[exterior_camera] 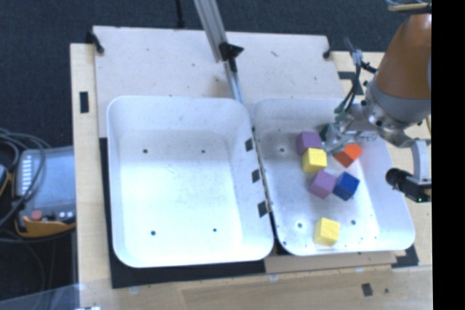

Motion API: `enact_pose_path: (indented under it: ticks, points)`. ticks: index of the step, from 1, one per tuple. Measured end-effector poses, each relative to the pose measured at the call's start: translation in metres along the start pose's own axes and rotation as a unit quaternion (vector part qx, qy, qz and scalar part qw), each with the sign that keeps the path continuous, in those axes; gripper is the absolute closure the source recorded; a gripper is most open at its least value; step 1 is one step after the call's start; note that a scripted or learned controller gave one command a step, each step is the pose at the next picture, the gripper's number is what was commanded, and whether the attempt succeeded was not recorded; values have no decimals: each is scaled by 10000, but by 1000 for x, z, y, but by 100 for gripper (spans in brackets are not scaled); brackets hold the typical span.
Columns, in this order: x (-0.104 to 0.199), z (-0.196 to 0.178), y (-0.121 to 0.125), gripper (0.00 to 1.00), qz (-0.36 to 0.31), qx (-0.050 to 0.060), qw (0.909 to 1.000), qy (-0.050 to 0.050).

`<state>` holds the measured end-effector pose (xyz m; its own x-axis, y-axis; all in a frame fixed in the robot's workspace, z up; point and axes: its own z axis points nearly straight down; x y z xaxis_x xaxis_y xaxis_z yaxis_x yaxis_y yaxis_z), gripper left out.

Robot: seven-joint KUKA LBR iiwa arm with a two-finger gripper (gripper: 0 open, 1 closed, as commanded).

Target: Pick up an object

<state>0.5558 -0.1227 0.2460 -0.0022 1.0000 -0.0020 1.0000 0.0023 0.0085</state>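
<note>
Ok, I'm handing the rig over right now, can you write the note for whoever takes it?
Gripper: low in the right bin, near the orange block and the upper purple block; can't tell whether it grips anything.
Blocks: all in the right bin. Yellow block, a second purple block, blue block clustered mid-bin; another yellow block alone near the front rim.
Done: no pick confirmed.
Left: grasp one block and lift it.

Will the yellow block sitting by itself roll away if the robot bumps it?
Probably not. The yellow block looks like a cube with flat faces, so it would likely slide or tip rather than roll. It seems small and probably light, and the smooth white bin might let it skid.
</note>
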Motion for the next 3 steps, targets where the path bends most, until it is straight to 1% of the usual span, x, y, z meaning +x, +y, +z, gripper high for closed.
enact_pose_path:
  ticks: [1,2,3]
  points:
    - [-1,-15,1,100,-9,26,10000,5]
    - [50,-2,23,100,-22,29,10000,7]
    - [108,-8,39,100,-32,29,10000,16]
